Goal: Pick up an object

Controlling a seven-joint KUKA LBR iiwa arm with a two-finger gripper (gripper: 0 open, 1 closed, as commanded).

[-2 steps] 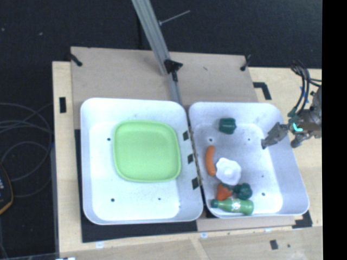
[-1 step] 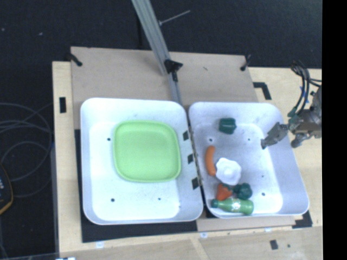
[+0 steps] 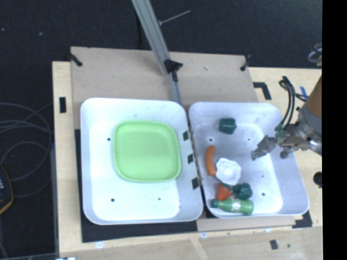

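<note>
The right bin point(image 3: 287, 199) holds several small objects. A dark green block point(image 3: 227, 125) lies near its back. An orange sausage-shaped piece point(image 3: 210, 160) lies at the left, beside a white crumpled object point(image 3: 228, 170). Toward the front are a red-orange piece point(image 3: 223, 191), a dark green round object point(image 3: 243, 190) and a green bottle point(image 3: 233, 205) lying on its side. My gripper point(image 3: 272, 149) hangs over the right part of this bin, open, with nothing between its fingers. It stands to the right of the white object and apart from every item.
The left bin point(image 3: 97, 199) bears a light green square plate point(image 3: 146, 150). A grey metal rail point(image 3: 154, 31) slants down from the top to the gap between the bins. The arm's wrist point(image 3: 312, 112) comes in from the right edge.
</note>
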